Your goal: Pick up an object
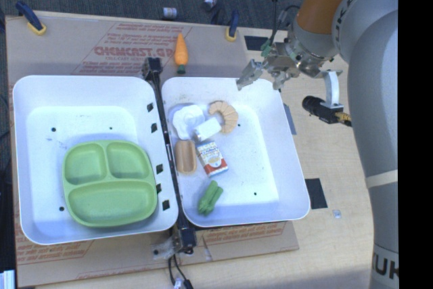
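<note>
The arm is reaching in from the right, and its end effector [260, 72] is hanging above the far right corner of the right bin [270, 145], with nothing between its fingers. The fingers appear to be spread apart, though their exact gap is hard to judge at this angle.

The candidate objects are lying clustered against the left wall of the right bin: a white crumpled item [188, 120], a tan ring-shaped piece [224, 114] just beside it, a red and white carton [211, 158] lying flat, a tan bun-like piece [185, 156] touching the carton's left side, and a green pod-shaped toy [210, 197] lying apart nearer the front wall. The left bin [40, 118] is holding a green divided plate [108, 183]. An orange carrot toy [180, 51] is resting on the table outside both bins.

Likely risks, judged from this layout: the end effector is standing well apart from the cluster, so a straight descent would be closing on bare bin floor. Within the cluster, the touching pieces are leaving little room for a finger, so a finger could be landing on a neighbour or pushing the target against the wall. The flat carton is offering a low profile and may be slipping out.
</note>
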`<state>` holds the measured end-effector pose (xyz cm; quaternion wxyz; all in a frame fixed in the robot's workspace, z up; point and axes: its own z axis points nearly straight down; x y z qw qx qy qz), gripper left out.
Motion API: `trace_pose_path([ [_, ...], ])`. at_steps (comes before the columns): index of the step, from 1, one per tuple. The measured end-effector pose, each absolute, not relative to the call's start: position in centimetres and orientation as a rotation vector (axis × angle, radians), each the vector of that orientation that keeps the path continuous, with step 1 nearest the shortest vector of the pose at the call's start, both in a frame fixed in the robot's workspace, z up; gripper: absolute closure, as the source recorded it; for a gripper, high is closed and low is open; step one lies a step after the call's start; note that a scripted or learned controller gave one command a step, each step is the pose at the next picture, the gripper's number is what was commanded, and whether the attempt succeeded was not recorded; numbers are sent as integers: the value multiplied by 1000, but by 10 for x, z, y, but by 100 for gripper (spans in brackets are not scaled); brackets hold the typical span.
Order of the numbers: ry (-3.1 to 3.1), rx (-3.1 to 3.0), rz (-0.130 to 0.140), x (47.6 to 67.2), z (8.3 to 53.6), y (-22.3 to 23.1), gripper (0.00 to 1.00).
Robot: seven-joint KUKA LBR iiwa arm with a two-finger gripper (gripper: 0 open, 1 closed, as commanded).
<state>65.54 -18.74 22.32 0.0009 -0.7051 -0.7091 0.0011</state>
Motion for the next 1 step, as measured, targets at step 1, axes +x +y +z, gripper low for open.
trace_pose_path([
  [1, -2226, -2212, 4, 619, 91, -172, 0],
])
